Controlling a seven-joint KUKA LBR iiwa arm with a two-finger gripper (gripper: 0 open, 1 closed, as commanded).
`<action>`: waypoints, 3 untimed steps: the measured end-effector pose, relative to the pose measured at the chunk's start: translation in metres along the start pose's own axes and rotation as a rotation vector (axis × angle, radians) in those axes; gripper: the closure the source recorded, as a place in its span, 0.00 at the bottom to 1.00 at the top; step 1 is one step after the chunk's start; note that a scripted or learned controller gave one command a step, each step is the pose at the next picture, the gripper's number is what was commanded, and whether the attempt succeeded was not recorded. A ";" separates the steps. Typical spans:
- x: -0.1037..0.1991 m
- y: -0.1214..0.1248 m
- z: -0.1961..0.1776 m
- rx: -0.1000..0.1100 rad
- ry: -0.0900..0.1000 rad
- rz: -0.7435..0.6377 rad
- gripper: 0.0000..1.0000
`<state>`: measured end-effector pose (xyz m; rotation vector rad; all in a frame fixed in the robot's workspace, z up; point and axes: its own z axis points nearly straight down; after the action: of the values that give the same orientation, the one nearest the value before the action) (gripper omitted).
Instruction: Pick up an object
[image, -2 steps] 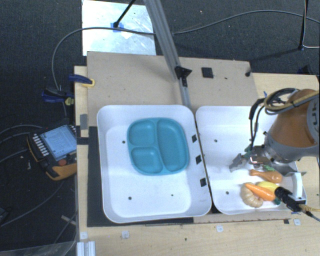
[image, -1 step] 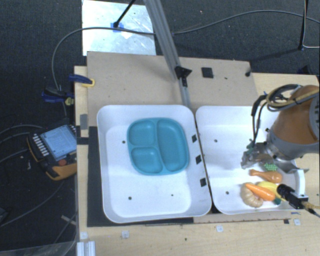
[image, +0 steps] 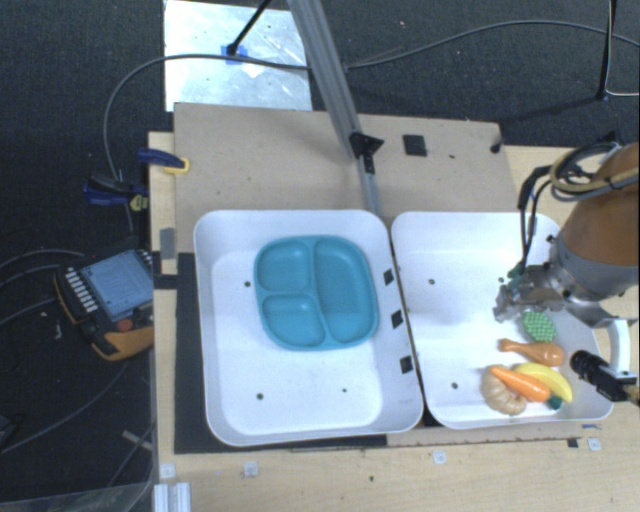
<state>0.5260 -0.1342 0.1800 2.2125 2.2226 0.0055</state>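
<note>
Several toys cluster lower right of the right bin — the gripper hangs just above them, seemingly lining up a grab; I cannot tell its grip.

The arm reaches in from the right, wrist bent down, gripper hanging low, pointing left.

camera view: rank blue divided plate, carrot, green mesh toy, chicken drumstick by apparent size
1. blue divided plate, largest by far.
2. carrot and chicken drumstick: similar length, too close to rank.
3. green mesh toy, smallest, though the gripper beside it may hide part of it.
</note>
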 end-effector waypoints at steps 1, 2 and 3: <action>0.002 -0.002 -0.063 -0.002 0.000 0.000 1.00; 0.001 0.000 -0.107 -0.001 0.000 0.000 1.00; 0.042 0.015 -0.100 0.003 0.002 -0.005 1.00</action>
<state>0.5404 -0.0918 0.2800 2.2097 2.2300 0.0044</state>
